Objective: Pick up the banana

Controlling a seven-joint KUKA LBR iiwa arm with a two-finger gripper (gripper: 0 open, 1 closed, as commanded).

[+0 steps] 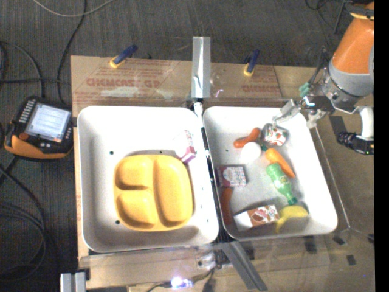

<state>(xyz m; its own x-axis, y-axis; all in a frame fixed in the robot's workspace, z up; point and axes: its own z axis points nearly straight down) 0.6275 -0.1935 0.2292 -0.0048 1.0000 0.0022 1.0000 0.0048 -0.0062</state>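
**Gripper at bin's upper right, banana at the near edge**

The banana lies in the right bin, at its lower edge, beside a small carton and below a green bottle. The gripper hovers over the bin's upper right corner, well apart from the banana; whether it is apart or together cannot be told.

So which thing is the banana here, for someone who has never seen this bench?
Take the right-hand shallow white bin and go to its near right corner. The curved yellow banana lies there, right of the small brown carton and below the green bottle. Nothing else in that bin is yellow.
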